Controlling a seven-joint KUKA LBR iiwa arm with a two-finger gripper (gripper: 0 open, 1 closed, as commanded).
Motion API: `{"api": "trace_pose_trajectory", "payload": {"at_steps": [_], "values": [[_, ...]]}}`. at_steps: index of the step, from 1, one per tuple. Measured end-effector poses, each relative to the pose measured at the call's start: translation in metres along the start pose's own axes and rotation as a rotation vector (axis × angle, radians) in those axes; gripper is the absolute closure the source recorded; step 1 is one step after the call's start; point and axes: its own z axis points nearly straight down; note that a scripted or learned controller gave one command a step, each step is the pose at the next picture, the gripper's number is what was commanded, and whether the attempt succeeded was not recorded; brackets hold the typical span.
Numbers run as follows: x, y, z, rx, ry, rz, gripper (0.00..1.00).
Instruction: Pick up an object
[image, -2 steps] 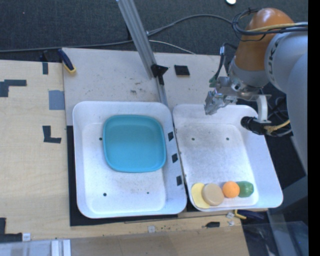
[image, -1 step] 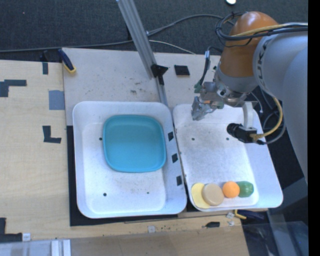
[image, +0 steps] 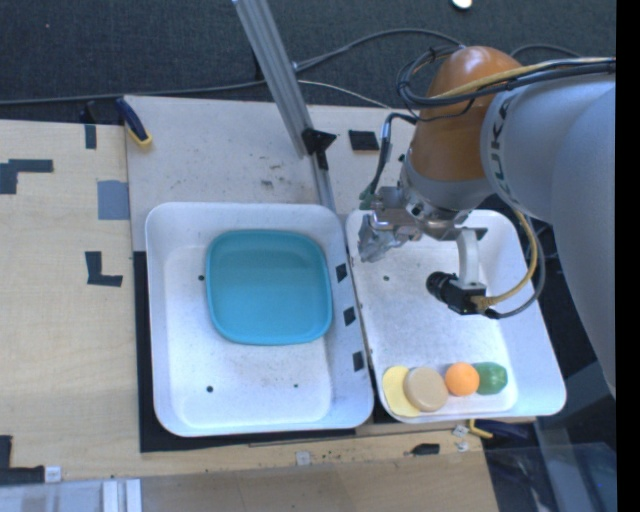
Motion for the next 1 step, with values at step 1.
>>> {"api": "trace_pose_trajectory", "payload": {"at_steps": [1], "values": [[0.0536, -0.0298, -0.0035, 0.000, 0.000, -0.001, 1.00]]}}
